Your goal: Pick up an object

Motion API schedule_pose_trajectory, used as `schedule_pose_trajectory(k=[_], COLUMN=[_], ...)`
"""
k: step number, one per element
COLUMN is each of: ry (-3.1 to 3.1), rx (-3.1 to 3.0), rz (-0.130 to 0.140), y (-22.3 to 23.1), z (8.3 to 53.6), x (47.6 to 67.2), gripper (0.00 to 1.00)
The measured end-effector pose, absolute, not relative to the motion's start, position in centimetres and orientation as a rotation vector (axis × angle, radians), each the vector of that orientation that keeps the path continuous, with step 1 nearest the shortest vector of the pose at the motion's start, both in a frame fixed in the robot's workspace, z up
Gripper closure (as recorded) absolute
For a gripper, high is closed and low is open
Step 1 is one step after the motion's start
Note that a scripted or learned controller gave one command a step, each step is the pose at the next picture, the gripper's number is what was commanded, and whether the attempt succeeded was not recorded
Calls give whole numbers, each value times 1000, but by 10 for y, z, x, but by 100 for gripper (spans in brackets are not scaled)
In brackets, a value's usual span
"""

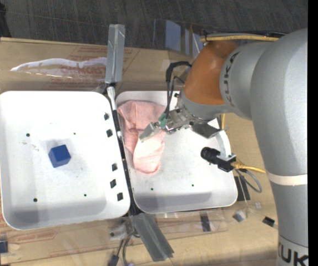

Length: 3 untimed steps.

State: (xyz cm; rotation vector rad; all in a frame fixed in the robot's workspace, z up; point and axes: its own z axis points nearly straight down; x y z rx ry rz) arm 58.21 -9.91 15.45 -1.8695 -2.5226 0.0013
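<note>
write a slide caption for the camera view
End effector poised over the pink cloth in the right bin; a blue cube sits in the left bin.

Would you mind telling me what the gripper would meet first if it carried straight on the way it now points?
The gripper points left and down, into the right bin. Its tip already lies over the pink cloth, so it would most likely meet that first, though height above the cloth is hard to judge from this slanted view.

Pretty clearly a robotics lab or test cell: big grey industrial arm (pixel 269 93) over two white plastic bins (pixel 14 165) on a cardboard-covered bench (pixel 48 60), loose yellow cable (pixel 250 170) at right, dark carpet (pixel 64 4) on the far side.
</note>
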Motion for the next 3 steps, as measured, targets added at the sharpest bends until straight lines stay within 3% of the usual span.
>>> schedule_pose_trajectory(k=[1,2,3], ry=[-2601,-2430,-2503], rx=[-1759,-1984,-1899], rz=[1,4,0], y=[-83,-102,-122], z=[192,147,92], x=[615,615,644], gripper=[0,0,0])
